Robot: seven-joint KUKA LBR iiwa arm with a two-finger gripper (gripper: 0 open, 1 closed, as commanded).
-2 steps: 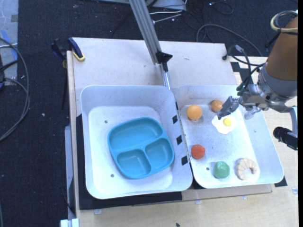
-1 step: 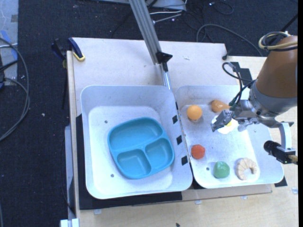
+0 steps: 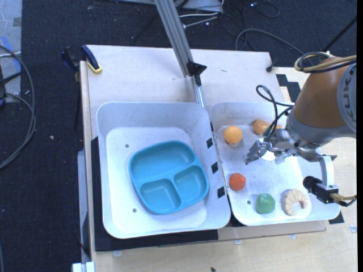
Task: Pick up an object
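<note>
Nearest the camera, along the front rim of the right-hand shallow white plastic bin [image 3: 317,215], sit a round green object [image 3: 264,203] and, at its 3 o'clock, a pale cream ridged piece shaped like a croissant [image 3: 295,202]. At about 11 o'clock from the green object lies a small red-orange ball [image 3: 237,181], and farther back, toward 12 o'clock from that, a larger orange ball [image 3: 232,135]. A smaller tan-orange item [image 3: 260,127] rests at the orange ball's 2 o'clock, partly hidden by black cabling. The gripper [image 3: 256,152] hangs over the middle of this bin, at 4 o'clock from the orange ball and at 1 o'clock from the red-orange ball, apart from both; its metal tips point toward 9 o'clock. Whether it is spread or closed cannot be told from this angle, and nothing can be seen between its tips. The grey arm with its orange band [image 3: 323,101] comes in from 3 o'clock. In the left-hand shallow white bin [image 3: 113,123] lies a blue plastic tray with three compartments [image 3: 168,176], turned at a slant. Both bins rest on the light table [image 3: 142,67], with an aluminium strut [image 3: 173,27] rising toward 12 o'clock behind them.
</note>
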